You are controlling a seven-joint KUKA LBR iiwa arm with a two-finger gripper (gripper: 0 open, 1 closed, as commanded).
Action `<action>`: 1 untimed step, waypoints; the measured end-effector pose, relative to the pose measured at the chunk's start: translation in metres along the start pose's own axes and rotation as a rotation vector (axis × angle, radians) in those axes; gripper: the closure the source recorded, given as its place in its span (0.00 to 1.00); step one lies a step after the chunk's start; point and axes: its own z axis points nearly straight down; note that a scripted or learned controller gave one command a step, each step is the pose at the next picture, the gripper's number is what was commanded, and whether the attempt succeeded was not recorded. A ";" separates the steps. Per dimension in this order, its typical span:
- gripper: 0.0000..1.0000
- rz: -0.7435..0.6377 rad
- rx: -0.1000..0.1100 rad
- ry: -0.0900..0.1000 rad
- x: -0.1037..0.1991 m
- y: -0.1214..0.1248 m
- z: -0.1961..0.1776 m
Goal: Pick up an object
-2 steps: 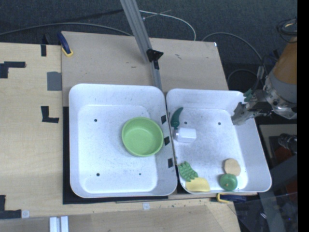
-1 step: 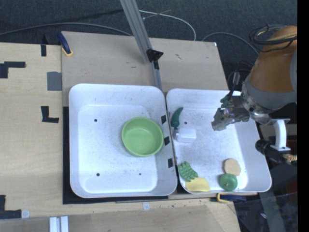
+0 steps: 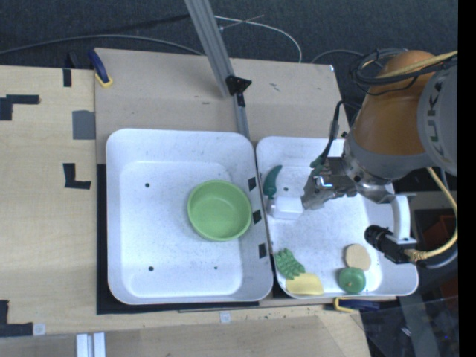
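You see the arm (image 3: 398, 117) reaching in from the right of the frame, its orange band high at the upper right and its gripper (image 3: 316, 194) low over the upper left part of the right bin (image 3: 387, 285). You cannot tell from this slant how the gripper is set, and nothing is plainly caught in it. Just left of it lies a small pale block (image 3: 284, 207), close to or touching the tip, and above that block a dark green curved piece (image 3: 272, 178) sits against the bin's left wall. Along the bottom of the right bin you find a ridged green piece (image 3: 288, 262) with a yellow piece (image 3: 306, 284) just beside it, and farther right a round green ball (image 3: 352, 279) with a tan round piece (image 3: 358, 256) touching it from above. In the left bin (image 3: 141, 155) a green bowl (image 3: 219, 210) stands upright, right of centre. A grey pole (image 3: 210, 36) slants down from the top of the frame to the counter (image 3: 163, 95) behind the bins, and a blue and yellow clip (image 3: 100, 68) lies at the counter's upper left corner.
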 end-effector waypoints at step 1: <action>1.00 -0.001 -0.001 0.000 0.045 -0.004 0.002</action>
